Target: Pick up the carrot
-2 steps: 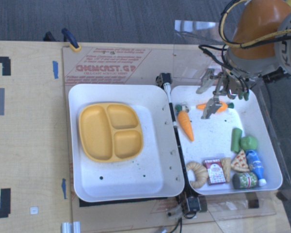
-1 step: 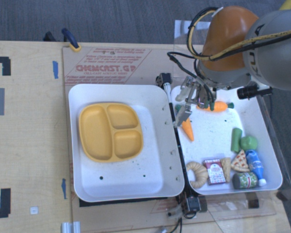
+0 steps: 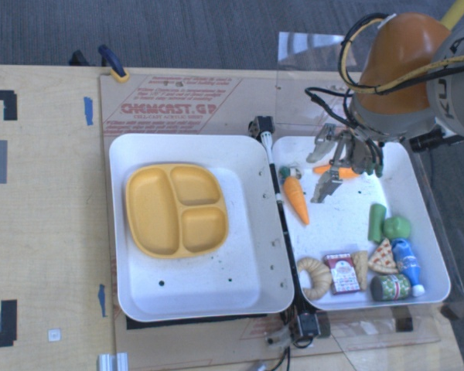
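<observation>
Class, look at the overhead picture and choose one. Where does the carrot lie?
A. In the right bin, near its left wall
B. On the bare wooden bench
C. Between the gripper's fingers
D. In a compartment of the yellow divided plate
A: the carrot lies on the floor of the right bin, close to its left wall, apart from the gripper.

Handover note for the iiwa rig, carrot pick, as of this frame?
Gripper: open, above the right bin, holding nothing. Its fingers point down toward the bin floor, just right of the carrot.
Carrot: lying on the floor of the right bin near its left wall, green top toward the back, tip toward the front.
Other items in the right bin sit along its front and right side, apart from the carrot. The left bin holds a yellow divided plate.
Done: arm is over the right bin, close to the target.
Left: shift over the carrot, close on it, lift.
</observation>
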### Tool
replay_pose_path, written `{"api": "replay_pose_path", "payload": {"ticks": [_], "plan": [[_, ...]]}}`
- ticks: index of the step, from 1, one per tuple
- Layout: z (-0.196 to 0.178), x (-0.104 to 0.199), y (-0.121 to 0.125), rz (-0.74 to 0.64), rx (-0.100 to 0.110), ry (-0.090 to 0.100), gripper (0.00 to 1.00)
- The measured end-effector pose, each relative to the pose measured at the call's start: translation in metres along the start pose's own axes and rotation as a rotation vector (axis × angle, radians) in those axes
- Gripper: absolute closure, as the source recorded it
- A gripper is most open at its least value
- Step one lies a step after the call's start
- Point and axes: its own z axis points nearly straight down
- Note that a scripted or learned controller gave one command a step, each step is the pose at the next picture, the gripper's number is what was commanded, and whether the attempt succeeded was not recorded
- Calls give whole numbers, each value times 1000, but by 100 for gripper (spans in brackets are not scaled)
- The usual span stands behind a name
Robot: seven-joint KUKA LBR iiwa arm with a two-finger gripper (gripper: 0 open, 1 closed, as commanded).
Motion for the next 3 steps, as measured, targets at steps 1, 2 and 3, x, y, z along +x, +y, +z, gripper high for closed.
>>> {"api": "replay_pose_path", "payload": {"ticks": [1,2,3], "plan": [[87,-14,-33,65,-2,-11,0],[78,-15,-32,64,-2,-15,100],[79,-15,-32,64,-2,-14,0]]}}
